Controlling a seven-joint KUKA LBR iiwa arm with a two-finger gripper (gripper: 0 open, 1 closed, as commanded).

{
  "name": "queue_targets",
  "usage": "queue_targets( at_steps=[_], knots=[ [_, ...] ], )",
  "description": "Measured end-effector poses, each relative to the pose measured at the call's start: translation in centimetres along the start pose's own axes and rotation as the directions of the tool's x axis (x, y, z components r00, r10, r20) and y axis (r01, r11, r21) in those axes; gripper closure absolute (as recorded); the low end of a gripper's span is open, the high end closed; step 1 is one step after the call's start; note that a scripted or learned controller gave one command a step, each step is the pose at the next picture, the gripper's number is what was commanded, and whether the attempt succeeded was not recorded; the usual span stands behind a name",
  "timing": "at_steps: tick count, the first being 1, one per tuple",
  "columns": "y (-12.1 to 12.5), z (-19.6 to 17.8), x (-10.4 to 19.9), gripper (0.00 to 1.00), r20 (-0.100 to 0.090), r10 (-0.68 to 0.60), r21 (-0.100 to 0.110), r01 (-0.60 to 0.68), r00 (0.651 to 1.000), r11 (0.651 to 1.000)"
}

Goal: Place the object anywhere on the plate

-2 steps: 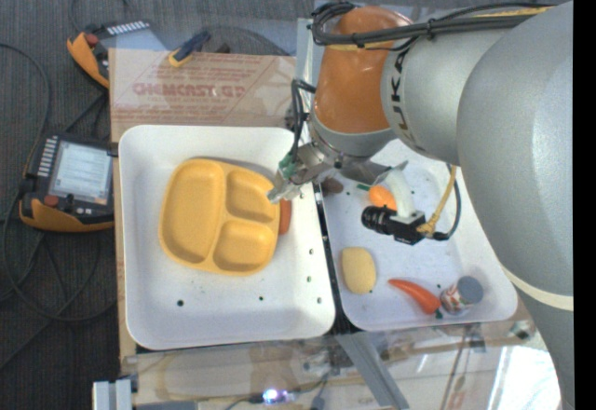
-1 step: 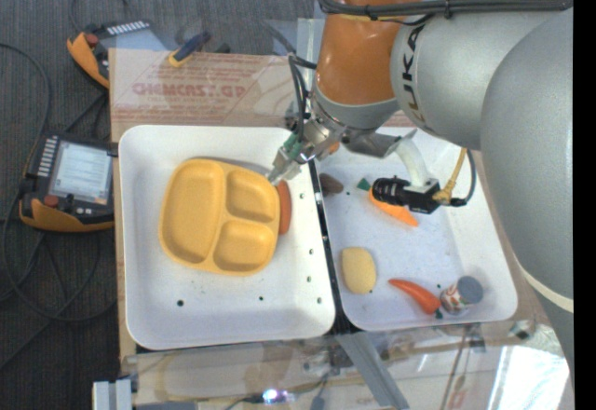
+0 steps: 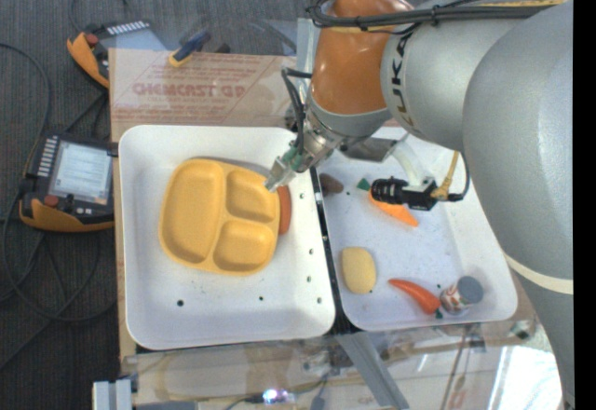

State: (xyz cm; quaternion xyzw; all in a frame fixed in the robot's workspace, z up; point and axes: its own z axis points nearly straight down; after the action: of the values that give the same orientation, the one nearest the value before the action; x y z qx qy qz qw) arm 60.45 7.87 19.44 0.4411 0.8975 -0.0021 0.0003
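Observation:
A yellow plate (image 3: 220, 215) with three compartments lies in the left bin (image 3: 149, 306). A small red-orange oblong object (image 3: 284, 211) rests against the plate's right rim, on the bin floor or on the rim edge. My gripper (image 3: 278, 177) hangs over the plate's upper right corner, just above that red object and a little to its left. Nothing shows in the gripper's tip. The grey arm with its orange band reaches in from the upper right.
The right bin (image 3: 484, 259) holds an orange carrot (image 3: 402, 212), a pale yellow potato-like lump (image 3: 358, 269), a red chili (image 3: 415, 295), a small brown piece (image 3: 331, 183) and a small grey item (image 3: 464, 290). The ridge between the bins runs close beside the gripper.

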Motion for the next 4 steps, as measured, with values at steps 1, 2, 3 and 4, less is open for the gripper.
queue_targets(
  at_steps=[1, 2, 3, 4],
  knots=[
    [0.0, 0.0, 0.0, 0.0, 0.0, 0.0, 0.0, 0.0, 1.0, 1.0],
    [0.1, -0.9, 0.1, 1.0, -0.001, -0.001, 0.0, 0.001, 1.0, 1.0],
    [2.0, 5.1, 1.5, 1.0, -0.001, -0.109, -0.001, 0.109, 0.994, 0.994],
    [2.0, 5.1, 1.5, 0.0, -0.002, -0.109, -0.001, 0.109, 0.994, 0.994]
  ],
)
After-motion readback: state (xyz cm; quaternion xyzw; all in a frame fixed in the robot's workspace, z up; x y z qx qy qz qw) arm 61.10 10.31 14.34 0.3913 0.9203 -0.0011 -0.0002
